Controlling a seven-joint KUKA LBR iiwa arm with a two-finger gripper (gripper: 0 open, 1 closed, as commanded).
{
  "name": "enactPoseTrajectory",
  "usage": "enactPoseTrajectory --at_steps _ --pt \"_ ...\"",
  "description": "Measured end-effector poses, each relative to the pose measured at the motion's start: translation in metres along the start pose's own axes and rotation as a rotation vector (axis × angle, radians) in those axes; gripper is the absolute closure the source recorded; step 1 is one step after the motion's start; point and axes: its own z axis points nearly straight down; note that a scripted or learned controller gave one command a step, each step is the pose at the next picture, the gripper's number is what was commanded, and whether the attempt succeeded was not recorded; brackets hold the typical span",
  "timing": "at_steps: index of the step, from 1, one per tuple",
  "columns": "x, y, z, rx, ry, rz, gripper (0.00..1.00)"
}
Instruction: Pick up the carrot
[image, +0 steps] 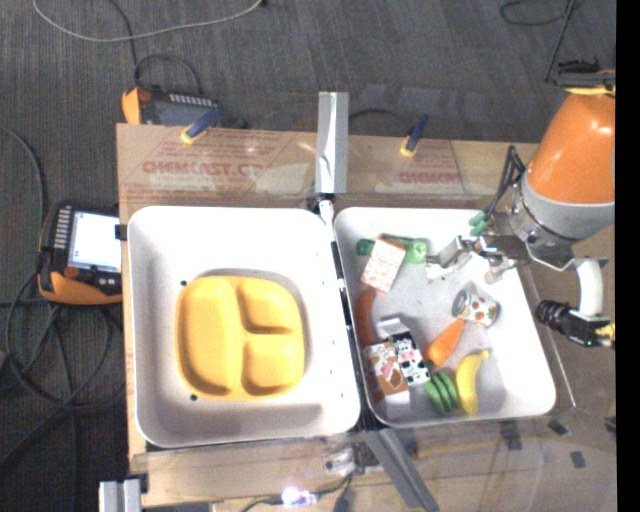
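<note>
The carrot (446, 342) lies slanted in the right bin (530, 400), between a small patterned cup (477, 308) and a banana (467, 384), while the gripper (470, 247) hovers near the bin's far edge, too blurred to tell how its fingers stand.

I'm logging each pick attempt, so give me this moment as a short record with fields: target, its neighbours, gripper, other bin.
target: carrot, lying at a slant in the right bin
neighbours: banana just below it, small printed cup at its upper end
gripper: gripper over the bin's upper part, apart from the carrot, holding nothing visible
other bin: left bin holds a yellow divided tray
</note>
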Motion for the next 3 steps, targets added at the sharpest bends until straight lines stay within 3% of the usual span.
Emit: enactPoseTrajectory --at_steps 1,2,3 --pt "-0.052 -0.049 0.111 0.001 0.001 0.128 0.00" --pt "-0.048 -0.054 0.172 -0.011 -0.005 -0.021 0.00" --pt "-0.048 -0.052 0.163 -0.016 -0.006 -0.022 1.00"
